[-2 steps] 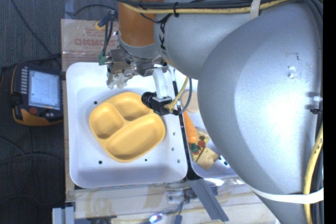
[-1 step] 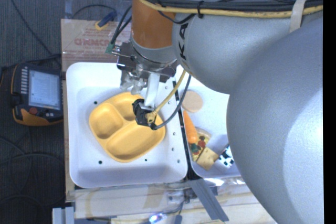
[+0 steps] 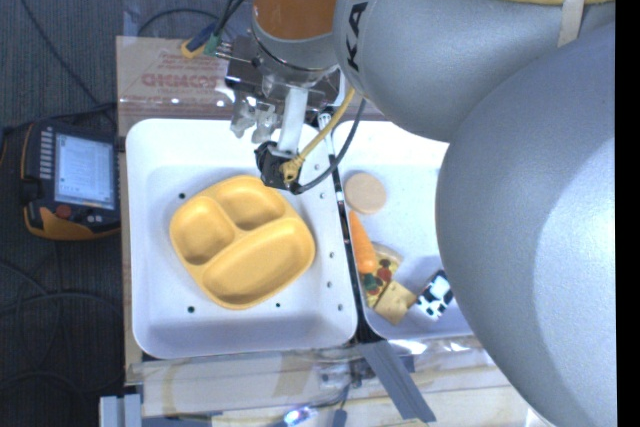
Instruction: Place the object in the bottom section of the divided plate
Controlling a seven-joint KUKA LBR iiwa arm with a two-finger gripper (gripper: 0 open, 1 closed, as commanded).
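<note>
blurred red lettering [image 3: 180, 79], perhaps a brand, on cardboard [image 3: 150, 55] beyond divided plate [image 3: 243, 240]

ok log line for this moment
gripper over left bin | divided plate in left bin | carrot in right bin | placement not done

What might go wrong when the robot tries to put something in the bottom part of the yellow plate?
1. The gripper hangs by the two small top sections of the yellow plate, so a drop here would probably miss the bottom section.
2. The carrot and wooden disc lie in the other bin, so a carried one might slip on the way across.
</note>
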